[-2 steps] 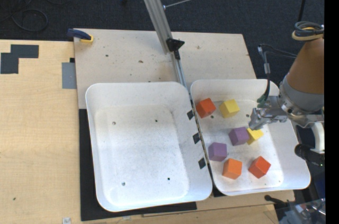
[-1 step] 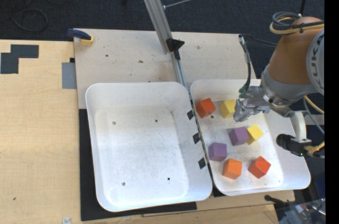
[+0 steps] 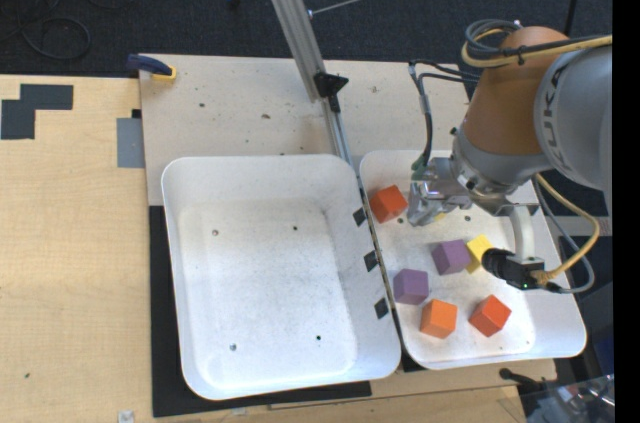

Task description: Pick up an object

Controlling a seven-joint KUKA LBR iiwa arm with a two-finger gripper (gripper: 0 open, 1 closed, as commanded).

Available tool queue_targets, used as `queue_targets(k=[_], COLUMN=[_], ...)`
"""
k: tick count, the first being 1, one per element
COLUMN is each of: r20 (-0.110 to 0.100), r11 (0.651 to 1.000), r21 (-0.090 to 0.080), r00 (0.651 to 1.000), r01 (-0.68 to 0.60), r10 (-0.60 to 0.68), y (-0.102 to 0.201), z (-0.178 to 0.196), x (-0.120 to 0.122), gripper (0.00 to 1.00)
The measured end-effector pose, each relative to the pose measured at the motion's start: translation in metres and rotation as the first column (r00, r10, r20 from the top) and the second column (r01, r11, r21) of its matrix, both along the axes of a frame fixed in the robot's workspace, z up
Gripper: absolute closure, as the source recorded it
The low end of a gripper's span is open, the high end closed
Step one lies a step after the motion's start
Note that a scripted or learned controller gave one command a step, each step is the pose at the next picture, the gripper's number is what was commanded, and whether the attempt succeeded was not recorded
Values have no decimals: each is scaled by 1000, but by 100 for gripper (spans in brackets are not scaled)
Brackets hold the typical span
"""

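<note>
Left bin [image 3: 200,211], white and the biggest thing on the bench; everything else placed off it. Right bin [image 3: 560,336] butts against its right wall, slightly smaller. Grey arm [image 3: 540,111] with orange band comes in from the right, over the right bin's far half. Gripper [image 3: 428,207] sits low just right of the left bin's right wall, near the far end; fingers too blurred against the wrist to tell open or shut, nothing visibly held. Orange-red cube [image 3: 387,202] between gripper and that wall, just beside the gripper. Further right and nearer: purple cube [image 3: 450,256], yellow block [image 3: 479,247] touching it, second purple cube [image 3: 410,285] close to the wall, orange cube [image 3: 438,317], red cube [image 3: 490,315].
</note>
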State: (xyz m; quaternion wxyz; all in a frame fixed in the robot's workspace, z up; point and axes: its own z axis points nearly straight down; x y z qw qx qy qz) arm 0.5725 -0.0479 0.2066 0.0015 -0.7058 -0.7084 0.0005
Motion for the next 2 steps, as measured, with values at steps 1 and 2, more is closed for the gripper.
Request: queue_targets(k=[1, 2], r20=[1, 0], r11=[1000, 1000], r21=[0, 0], r00=[1000, 1000], r01=[0, 0], r10=[0, 0], y=[50, 99], z=[-5, -9], x=[10, 27], gripper=[100, 100])
